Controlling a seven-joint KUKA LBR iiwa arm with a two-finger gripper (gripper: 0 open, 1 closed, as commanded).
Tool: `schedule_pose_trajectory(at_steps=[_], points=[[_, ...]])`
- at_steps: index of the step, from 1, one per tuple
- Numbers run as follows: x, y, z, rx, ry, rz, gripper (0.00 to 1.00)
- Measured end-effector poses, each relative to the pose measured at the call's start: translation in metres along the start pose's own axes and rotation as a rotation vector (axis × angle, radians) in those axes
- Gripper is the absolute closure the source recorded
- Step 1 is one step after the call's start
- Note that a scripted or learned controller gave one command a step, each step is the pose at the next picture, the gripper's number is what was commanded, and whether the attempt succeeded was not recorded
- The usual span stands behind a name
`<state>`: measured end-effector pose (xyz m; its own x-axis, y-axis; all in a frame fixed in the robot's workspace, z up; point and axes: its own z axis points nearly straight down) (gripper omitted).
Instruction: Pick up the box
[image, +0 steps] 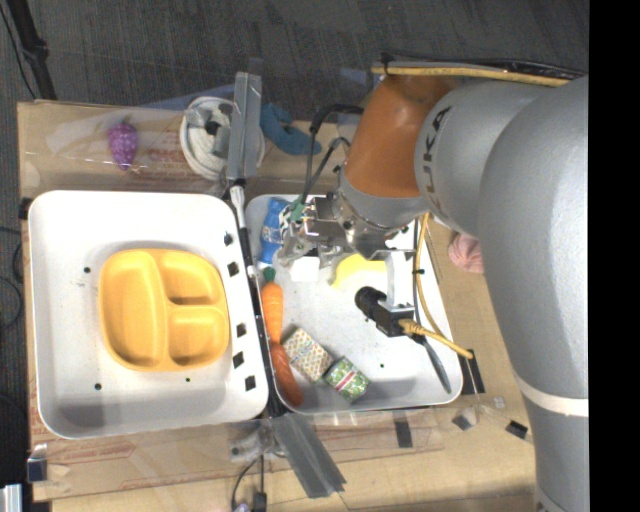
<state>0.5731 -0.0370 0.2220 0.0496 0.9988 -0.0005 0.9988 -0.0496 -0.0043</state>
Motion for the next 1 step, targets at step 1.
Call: schedule_pose_trajectory(at_steps=[1], points=[[0.0096,0.0567,-0.0348,-0.001,0.000,0.099,1.00]])
